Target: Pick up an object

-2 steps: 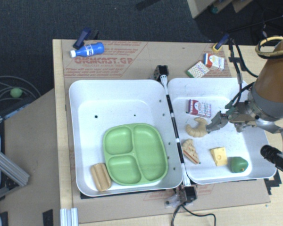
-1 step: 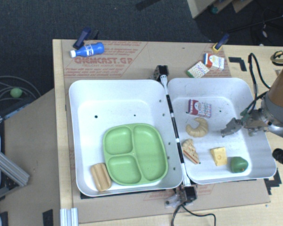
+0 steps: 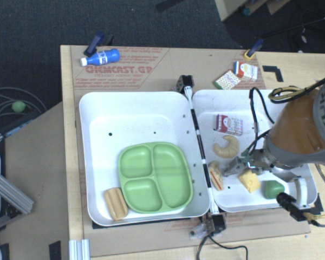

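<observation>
In the right bin (image 3: 206, 103) lie a red and white carton (image 3: 228, 124), a croissant (image 3: 227, 145), a hot dog (image 3: 215, 176), a yellow cheese wedge (image 3: 249, 182) and a green piece (image 3: 272, 188). My gripper (image 3: 239, 165) hangs low over the middle of this bin, between the croissant, the hot dog and the cheese wedge. Nothing shows held in it. The left bin (image 3: 97, 112) holds a green divided plate (image 3: 154, 176) and a slice of bread (image 3: 115, 203).
On the bench behind the bins lie a blue and white bottle (image 3: 101, 57) and small cartons (image 3: 236, 75). The arm's orange band (image 3: 298, 124) covers the right bin's right side. Cables run along the divider between the bins.
</observation>
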